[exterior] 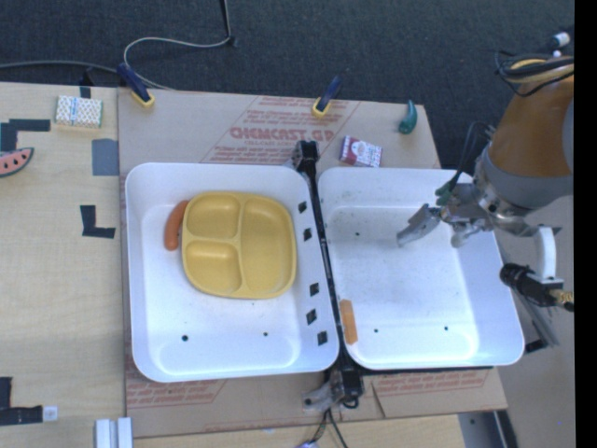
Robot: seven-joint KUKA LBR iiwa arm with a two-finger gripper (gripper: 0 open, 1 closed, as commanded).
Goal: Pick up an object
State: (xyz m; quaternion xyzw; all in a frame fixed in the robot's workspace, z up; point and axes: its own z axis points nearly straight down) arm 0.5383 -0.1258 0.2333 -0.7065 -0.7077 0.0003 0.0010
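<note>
A yellow divided plate (239,245) lies in the left bin (159,343). An orange sausage-shaped piece (173,226) lies against the plate's left edge. A second small orange piece (348,321) rests at the left wall of the right bin (485,343). My gripper (438,225) hangs over the right bin's upper right part, fingers spread open with nothing between them. One finger (417,226) points left over the bin floor. The gripper is far from both orange pieces and the plate.
A small red-and-white packet (359,151) lies on the cardboard behind the bins. Yellow-blue clamps (326,97) and a teal clamp (408,117) hold the cardboard's back edge. A watermelon-slice toy (13,161) and a patterned block (78,111) lie at the far left.
</note>
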